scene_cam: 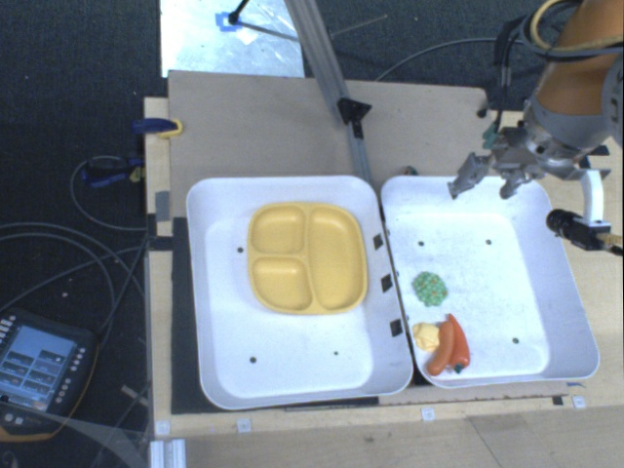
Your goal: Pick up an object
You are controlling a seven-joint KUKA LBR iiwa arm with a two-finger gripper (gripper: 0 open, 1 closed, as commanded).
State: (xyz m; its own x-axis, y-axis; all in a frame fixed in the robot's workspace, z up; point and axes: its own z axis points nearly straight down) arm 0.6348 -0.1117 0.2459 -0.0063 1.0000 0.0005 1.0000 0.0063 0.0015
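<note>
In the right bin (546,291), near its front left corner, lie three small things: a green bumpy piece (429,286), a pale yellow piece (426,335) and an orange-red piece (451,345) that touches the yellow one. My gripper (485,181) hangs over the back edge of the right bin, well behind these things. Its two fingers stand spread apart with nothing between them.
The left bin (219,349) holds a yellow divided plate (307,258) with three compartments. A grey slanted pole (327,61) crosses the bench behind the bins. Cables and a handheld pendant (34,359) lie on the floor at left.
</note>
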